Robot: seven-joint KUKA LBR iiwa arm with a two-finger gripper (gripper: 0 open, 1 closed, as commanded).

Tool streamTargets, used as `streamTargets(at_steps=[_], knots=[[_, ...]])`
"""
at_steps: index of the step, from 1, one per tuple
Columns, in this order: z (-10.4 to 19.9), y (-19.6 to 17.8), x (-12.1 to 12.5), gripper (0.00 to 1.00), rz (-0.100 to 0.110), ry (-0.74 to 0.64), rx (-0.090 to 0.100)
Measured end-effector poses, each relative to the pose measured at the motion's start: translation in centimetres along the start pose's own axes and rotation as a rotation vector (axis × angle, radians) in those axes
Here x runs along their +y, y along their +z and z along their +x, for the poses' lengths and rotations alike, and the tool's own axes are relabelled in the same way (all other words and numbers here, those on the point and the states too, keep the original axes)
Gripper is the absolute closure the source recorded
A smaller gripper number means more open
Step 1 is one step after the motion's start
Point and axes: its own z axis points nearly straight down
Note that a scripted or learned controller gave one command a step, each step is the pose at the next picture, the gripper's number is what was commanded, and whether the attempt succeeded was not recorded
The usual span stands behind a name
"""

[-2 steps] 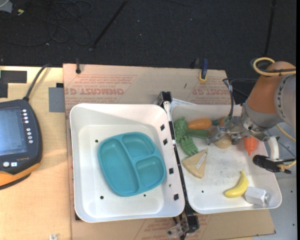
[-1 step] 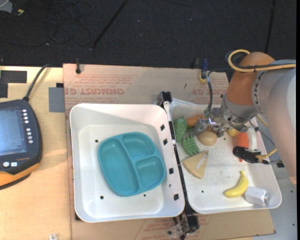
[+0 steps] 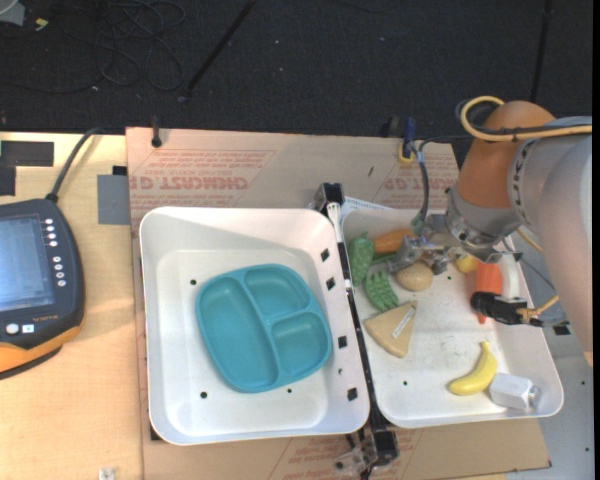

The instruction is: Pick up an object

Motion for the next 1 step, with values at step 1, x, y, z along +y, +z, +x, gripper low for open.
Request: streamTargets(at_steps=[1], knots=[[5.26,-6.13,-3.02,1.00,-0.007,0.003,0.001]])
